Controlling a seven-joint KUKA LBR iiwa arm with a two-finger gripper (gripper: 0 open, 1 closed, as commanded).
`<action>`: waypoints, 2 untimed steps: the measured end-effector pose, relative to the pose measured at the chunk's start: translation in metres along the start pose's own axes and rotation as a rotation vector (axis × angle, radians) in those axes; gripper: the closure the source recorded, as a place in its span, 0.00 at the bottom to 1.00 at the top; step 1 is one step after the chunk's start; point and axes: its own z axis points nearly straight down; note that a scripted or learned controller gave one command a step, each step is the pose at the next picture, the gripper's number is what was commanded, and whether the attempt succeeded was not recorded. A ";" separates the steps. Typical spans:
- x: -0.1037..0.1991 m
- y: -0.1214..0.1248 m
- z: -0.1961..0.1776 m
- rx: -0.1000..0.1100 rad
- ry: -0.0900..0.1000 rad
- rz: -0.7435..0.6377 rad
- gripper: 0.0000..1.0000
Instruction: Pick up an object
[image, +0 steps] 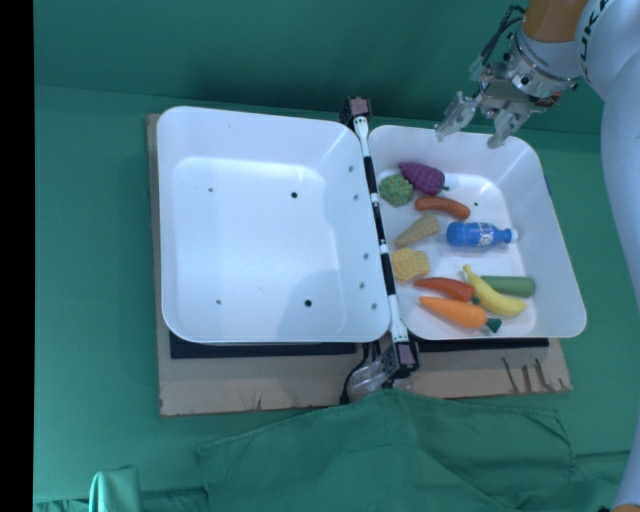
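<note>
Plainly the gripper (478, 120) hangs above the right bin's (560, 270) far edge, fingers apart and holding nothing. Lying mid-bin, the blue bottle (478, 235) looks light, rigid and slippery; gripping across its round body seems safest.

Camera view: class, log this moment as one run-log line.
stage: approach | gripper: open, holding nothing, above far rim of right bin | toy foods: all in right bin | left bin: no toys
</note>
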 end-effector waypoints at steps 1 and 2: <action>-0.020 -0.001 0.028 -0.001 -0.001 0.003 0.00; 0.015 0.000 0.095 0.005 -0.005 -0.001 0.00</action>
